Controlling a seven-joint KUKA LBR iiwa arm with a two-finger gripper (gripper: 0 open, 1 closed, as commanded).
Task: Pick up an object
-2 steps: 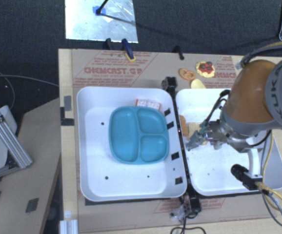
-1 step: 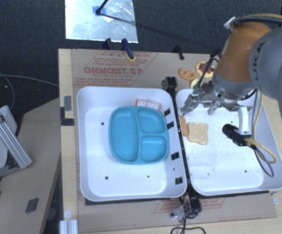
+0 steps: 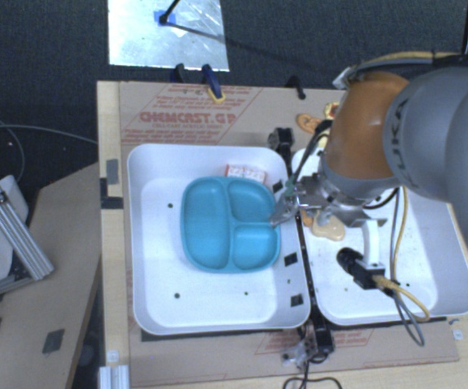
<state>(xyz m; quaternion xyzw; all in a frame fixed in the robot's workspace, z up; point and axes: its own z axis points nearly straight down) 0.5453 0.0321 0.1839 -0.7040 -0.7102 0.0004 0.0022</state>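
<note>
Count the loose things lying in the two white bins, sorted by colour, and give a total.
Blue: 1, the divided plate in the left bin
White with red print: 1, the small packet just behind the plate
Tan: 1, the flat piece in the right bin, partly hidden under the gripper
Total: 3

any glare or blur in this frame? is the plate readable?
Camera view: strong glare on the foil sheet at top; blue divided plate evenly lit, sharp, compartments readable; arm looms close, slightly soft, hiding part of the right bin; gripper small and murky.
</note>
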